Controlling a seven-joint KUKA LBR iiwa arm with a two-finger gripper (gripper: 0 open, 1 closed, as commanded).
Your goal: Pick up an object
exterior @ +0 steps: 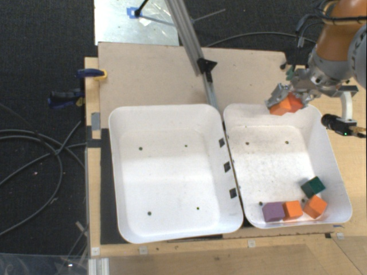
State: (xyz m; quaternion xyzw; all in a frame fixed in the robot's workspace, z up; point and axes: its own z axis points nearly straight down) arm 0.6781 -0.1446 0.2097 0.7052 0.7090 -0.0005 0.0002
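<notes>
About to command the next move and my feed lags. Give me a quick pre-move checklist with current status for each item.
1. Orange block between the fingers of the gripper: ok.
2. Block raised above the right bin, at its far rim: ok.
3. Grip firm enough to travel: cannot tell.
4. Left bin floor free for a drop: ok.
5. Remaining blocks, purple, two orange and dark green, away from the gripper: ok.
</notes>
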